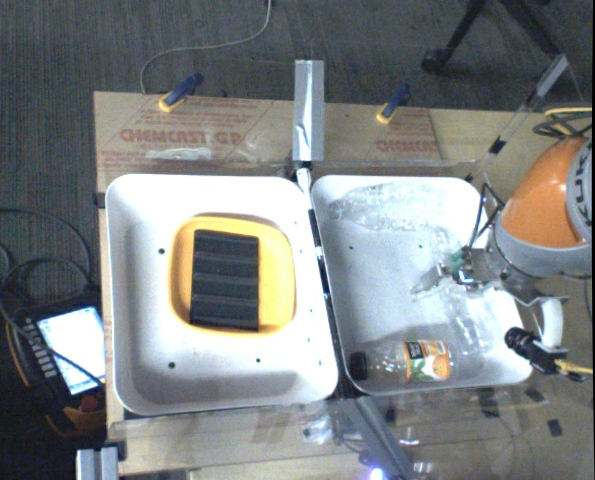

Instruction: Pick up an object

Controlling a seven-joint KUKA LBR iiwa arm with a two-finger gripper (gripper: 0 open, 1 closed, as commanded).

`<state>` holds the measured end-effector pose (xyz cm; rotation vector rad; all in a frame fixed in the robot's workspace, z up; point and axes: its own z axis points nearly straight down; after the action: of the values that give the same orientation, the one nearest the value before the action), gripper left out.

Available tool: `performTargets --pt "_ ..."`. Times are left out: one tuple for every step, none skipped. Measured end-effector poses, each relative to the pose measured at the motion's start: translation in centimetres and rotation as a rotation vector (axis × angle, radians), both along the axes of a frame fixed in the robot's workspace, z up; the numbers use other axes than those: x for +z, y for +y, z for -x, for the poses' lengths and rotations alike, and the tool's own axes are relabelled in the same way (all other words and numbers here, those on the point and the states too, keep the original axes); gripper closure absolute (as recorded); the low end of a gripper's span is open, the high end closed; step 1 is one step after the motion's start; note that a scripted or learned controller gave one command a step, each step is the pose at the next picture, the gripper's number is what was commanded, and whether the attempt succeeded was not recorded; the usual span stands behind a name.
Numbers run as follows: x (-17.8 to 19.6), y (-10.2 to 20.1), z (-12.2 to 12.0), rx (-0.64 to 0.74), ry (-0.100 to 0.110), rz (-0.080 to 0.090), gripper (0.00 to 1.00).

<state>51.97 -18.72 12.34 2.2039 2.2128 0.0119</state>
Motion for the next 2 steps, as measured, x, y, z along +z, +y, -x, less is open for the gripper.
performTargets --pt "4.2 -2.5 3.2 0.144 0.02 -0.004 0.0" --pt "-1.4 7.2 3.5 0.237 0.02 -0.007 0.0"
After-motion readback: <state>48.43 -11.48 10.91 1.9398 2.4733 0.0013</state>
